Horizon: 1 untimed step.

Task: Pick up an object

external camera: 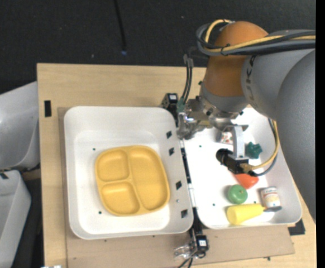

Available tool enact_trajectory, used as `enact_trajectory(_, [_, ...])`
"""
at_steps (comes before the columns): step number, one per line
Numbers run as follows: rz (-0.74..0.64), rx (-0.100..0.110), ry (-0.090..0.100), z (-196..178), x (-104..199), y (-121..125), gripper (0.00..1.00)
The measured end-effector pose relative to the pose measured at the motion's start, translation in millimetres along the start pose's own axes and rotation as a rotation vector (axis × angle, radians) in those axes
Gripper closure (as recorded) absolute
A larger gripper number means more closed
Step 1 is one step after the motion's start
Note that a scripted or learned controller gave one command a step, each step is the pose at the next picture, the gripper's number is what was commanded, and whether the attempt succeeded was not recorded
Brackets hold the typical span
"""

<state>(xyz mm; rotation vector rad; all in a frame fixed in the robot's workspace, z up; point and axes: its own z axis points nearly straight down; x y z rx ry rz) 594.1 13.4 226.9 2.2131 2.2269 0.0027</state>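
My gripper (pixel 188 123) hangs below the orange wrist band, over the far left corner of the right bin (pixel 207 205), close to the wall between the two bins. The objects lie toward that bin's near right: a teal piece (pixel 254 149), an orange-red piece (pixel 247 179), a green round object (pixel 237 194), a yellow cone (pixel 244 214) lying on its side, and a small white jar with a red label (pixel 269 197). I see none of them at the gripper; the nearest is well to its right.
The left bin (pixel 79 133) holds a yellow divided plate (pixel 132 180) in its middle. The grey arm covers the far right part of the right bin. The wooden bench edge (pixel 51 82) runs around both bins.
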Motion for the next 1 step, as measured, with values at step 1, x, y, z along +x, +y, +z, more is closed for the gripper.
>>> enact_trajectory(1, [-0.001, 0.000, 0.002, -10.0, 53.7, 12.9, 1.00])
